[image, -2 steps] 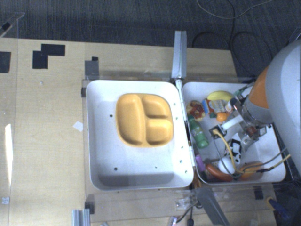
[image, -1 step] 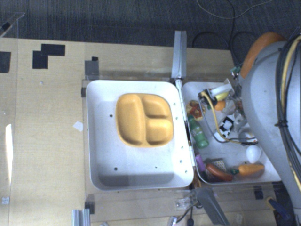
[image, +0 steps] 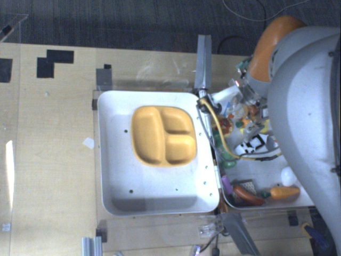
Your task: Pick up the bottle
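My gripper (image: 244, 116) reaches down into the right bin (image: 266, 203) near its upper left corner, under the grey arm and its orange band. Small colourful items crowd around it, and I cannot make out a bottle among them. The arm covers most of that bin. Nothing can be seen held by the gripper.
The left bin (image: 106, 159) holds a yellow divided tray (image: 162, 135). Along the right bin's front edge lie a purple piece (image: 226, 184), a red item (image: 246, 194), an orange carrot-like item (image: 284, 192) and a white ball (image: 288, 176). A metal post (image: 203, 63) stands between the bins at the back.
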You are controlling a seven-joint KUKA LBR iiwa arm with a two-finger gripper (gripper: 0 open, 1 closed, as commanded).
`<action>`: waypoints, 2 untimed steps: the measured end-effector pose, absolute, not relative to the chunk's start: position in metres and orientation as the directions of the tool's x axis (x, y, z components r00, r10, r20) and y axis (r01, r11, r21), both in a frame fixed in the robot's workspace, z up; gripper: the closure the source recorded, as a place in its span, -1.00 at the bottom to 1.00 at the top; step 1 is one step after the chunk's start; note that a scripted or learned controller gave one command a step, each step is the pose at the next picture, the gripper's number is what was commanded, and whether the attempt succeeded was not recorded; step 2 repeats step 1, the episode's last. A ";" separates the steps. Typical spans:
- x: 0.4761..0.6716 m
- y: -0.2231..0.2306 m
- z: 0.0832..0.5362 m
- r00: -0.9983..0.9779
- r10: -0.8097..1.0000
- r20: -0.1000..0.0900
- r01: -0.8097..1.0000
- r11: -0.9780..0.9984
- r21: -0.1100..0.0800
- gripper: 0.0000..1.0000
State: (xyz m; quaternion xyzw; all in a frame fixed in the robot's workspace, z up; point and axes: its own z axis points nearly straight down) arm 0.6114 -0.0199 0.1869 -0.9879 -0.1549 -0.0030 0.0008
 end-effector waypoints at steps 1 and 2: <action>0.556 0.042 0.185 0.935 0.356 0.004 0.356 -0.935 0.000 -1.00; 0.556 0.042 0.185 0.935 0.356 0.004 0.356 -0.935 0.000 -1.00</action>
